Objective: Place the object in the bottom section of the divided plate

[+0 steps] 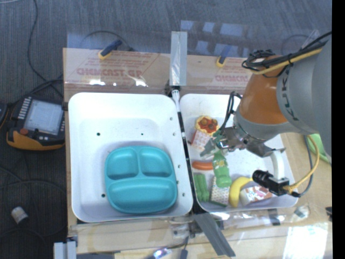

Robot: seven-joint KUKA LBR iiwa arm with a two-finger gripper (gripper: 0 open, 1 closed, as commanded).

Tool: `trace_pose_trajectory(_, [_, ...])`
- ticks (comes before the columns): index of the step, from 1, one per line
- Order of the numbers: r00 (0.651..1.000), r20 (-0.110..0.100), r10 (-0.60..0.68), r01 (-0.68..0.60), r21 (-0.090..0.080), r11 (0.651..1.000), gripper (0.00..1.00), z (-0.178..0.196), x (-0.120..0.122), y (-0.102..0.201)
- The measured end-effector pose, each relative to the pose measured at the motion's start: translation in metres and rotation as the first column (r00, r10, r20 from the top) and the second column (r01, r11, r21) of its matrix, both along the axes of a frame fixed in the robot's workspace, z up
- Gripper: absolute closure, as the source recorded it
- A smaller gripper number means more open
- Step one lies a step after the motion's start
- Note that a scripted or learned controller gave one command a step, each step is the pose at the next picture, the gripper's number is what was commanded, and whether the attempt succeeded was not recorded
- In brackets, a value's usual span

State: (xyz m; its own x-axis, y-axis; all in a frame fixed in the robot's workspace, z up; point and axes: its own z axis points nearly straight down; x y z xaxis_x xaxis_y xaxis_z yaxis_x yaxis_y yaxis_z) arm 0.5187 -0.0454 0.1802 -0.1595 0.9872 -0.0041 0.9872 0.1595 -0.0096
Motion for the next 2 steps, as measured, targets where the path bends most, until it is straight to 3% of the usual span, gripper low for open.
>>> trace_pose_trajectory(1, [0.969, 0.000, 0.246, -0.246, 0.005, 0.969, 1.00, 0.020, -0.017, 0.056])
trace_pose_trajectory(2, [0.932, -0.001, 0.362, -0.362, 0.006, 0.932, 1.00, 0.000, -0.018, 0.113])
